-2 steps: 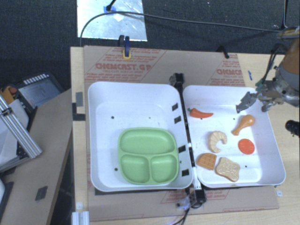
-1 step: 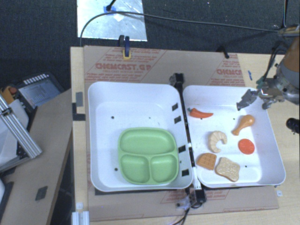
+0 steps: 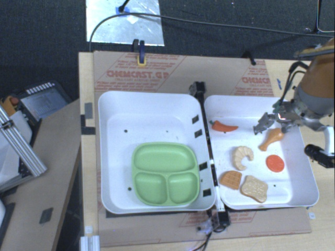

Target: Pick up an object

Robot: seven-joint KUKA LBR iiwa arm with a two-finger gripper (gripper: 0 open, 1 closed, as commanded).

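Brown board: a flat sheet of cardboard point(image 3: 157, 72) with red print lies on the worktop point(image 3: 63, 140), and both bins sit on it.
Floor: dark carpet point(image 3: 42, 35) is behind the worktop, with a shiny silver sheet point(image 3: 125, 14) lying on it.
Left bin: the white left bin point(image 3: 112, 114) has a green plate point(image 3: 165, 172) with three parts in it, near the front.
Right bin: the white right bin point(image 3: 303, 192) has the toy food in it.
Chicken leg: the tan chicken leg point(image 3: 272, 138) lies near the back right of the right bin. Its long side runs on a slant. The fat end points up and right, at the tool. The thin end points down and left.
Other food: a red pepper point(image 3: 225, 126) lies near the back left. A curly roll point(image 3: 243, 156) is in the middle. A red round slice point(image 3: 275, 163) is just below the leg. A small biscuit point(image 3: 230, 179) and a slice of bread point(image 3: 255, 188) are at the front, side by side.
Tool: the tool point(image 3: 275, 118) hangs just over the fat end of the leg. I cannot tell how far open it is or if it has hold of the leg.
Arm: the grey arm point(image 3: 316, 85) comes in from the right.
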